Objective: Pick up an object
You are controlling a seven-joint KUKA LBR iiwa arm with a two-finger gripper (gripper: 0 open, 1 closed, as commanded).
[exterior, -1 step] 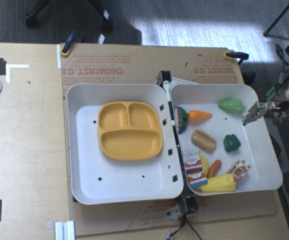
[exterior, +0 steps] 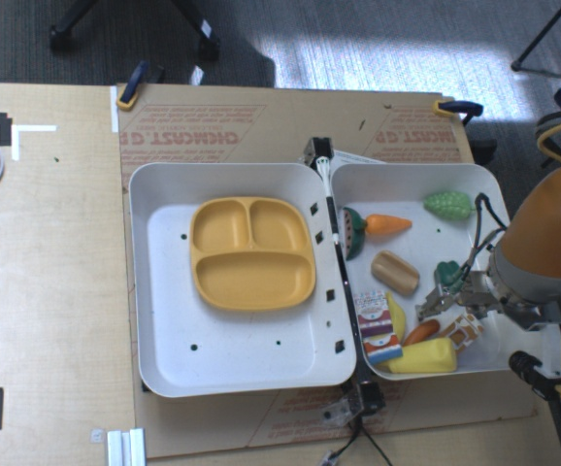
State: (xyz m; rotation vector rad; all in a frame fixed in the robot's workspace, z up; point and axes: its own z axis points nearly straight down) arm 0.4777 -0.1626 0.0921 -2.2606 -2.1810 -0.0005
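Centrally within the right bin (exterior: pixel 412 178), the gripper (exterior: pixel 443 299) hung low over the cluttered toys, its metallic fingers reaching in from the right beneath the arm's (exterior: pixel 547 236) rounded orange band and grey wrist. How far the fingers stood apart, and whether anything lay between them, could not be told. Just beside the fingertips lay a dark green, irregular object (exterior: pixel 447 274) and a slim orange sausage-like piece (exterior: pixel 421 332). A smooth yellow block (exterior: pixel 424 357) rested near the bin's front wall, touching a printed red-and-white carton (exterior: pixel 375 320). A tan, cylindrical bread-like piece (exterior: pixel 395 273) lay near the middle. Toward the rear were a tapered orange carrot (exterior: pixel 388 225), a watermelon slice (exterior: pixel 350 233) against the dividing wall, and a bumpy light green piece (exterior: pixel 449 204). The left bin (exterior: pixel 164 357), a shallow white tray with rounded corners, held a glossy yellow divided plate (exterior: pixel 253 253) with three compartments. Both bins stood on brown printed cardboard (exterior: pixel 193 129) laid over a pale wooden bench (exterior: pixel 43 260).
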